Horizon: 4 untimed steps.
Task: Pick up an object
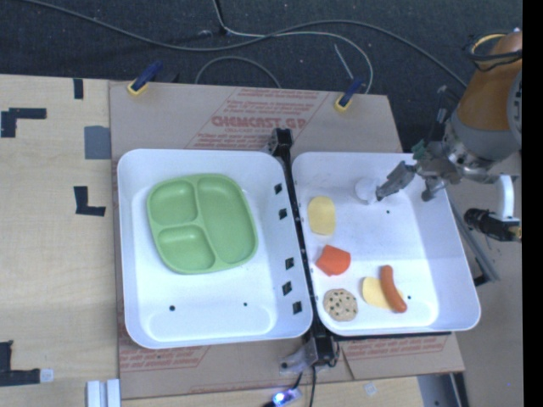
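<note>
- The arm (490,100) is cut off by the right edge, so its upper links go unseen.
- A small pale thing (365,191) beside the gripper (412,182) is too blurred to name.
- The yellow slice (372,291) lies partly under the sausage (392,288).
- A cable (254,34) runs off the top edge.

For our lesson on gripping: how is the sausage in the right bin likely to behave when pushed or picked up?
The sausage looks long and rounded, so it may roll if pushed sideways. It leans on the yellow piece, which might shift with it. Its smooth, glossy look suggests it could slip from the gripper.
</note>
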Available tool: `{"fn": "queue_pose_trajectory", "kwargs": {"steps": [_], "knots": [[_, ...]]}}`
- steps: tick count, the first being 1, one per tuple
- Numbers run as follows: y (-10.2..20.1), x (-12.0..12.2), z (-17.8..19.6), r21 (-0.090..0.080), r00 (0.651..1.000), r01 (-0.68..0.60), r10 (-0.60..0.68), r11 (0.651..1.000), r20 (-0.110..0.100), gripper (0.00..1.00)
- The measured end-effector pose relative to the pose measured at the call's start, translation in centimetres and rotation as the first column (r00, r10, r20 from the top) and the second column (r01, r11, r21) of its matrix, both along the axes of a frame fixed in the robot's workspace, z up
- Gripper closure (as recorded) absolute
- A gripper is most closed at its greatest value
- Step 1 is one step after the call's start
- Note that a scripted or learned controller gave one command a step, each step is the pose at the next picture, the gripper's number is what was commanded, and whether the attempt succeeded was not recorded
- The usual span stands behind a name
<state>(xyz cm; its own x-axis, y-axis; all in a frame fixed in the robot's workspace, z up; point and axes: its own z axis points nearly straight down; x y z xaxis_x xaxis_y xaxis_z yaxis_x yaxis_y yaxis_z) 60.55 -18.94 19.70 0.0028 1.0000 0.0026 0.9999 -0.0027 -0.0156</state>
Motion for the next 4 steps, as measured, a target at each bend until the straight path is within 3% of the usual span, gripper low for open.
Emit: {"fn": "queue_pose_trajectory", "kwargs": {"steps": [1, 3, 4], "knots": [[0.0, 0.3, 0.9, -0.003, 1.0, -0.004, 0.004, 1.0, 0.014, 0.0], [0.0, 0.0, -10.0, -0.002, 1.0, -0.004, 0.004, 1.0, 0.008, 0.0], [0.0, 0.1, -11.2, -0.005, 1.0, -0.005, 0.005, 1.0, 0.015, 0.0]]}}
